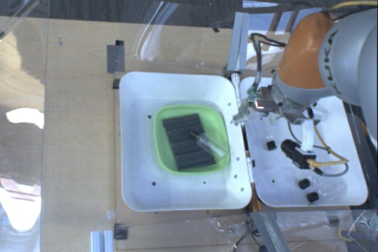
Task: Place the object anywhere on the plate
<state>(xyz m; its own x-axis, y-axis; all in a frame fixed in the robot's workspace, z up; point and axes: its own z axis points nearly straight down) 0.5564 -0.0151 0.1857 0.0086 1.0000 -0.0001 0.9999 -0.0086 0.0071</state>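
The green plate [164, 153] sits in the left bin [133, 186], and on it lie a dark ridged block [184, 141] and a clear tube [211, 144], the tube resting across the block's right part. The arm [319, 50] hangs over the right bin [348, 186], and whether its gripper is open or holding anything cannot be told from here. The tube looks apt to roll off the ridges toward the plate's rim if nudged, and a blind descent could clip the wall between the bins
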